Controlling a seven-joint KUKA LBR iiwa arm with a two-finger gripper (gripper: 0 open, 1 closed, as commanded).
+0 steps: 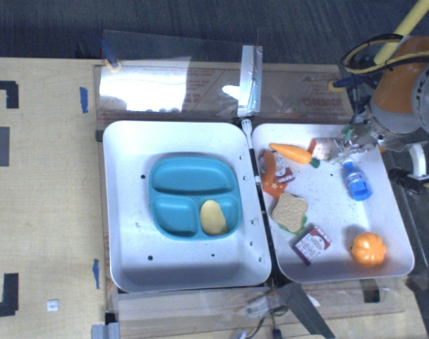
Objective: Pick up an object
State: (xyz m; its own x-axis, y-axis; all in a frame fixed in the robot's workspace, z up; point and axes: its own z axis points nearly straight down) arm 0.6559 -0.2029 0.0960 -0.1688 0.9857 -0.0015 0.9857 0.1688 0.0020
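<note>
The gripper [353,138] hovers at the right bin's [398,260] far edge, whether open or closed I cannot tell, just above the blue bottle [355,182], near the carrot [293,153]

1. One fixed camera hangs above the worktop [38,189] and looks down at a slant.
2. It stands far enough back to take in both white bins whole: the left bin [123,210] near the middle of the picture, the right bin [394,203] toward the right edge.
3. Dark floor [200,6] runs along the top, beyond the worktop's far side.
4. The arm [405,94] comes in at the upper right.
</note>
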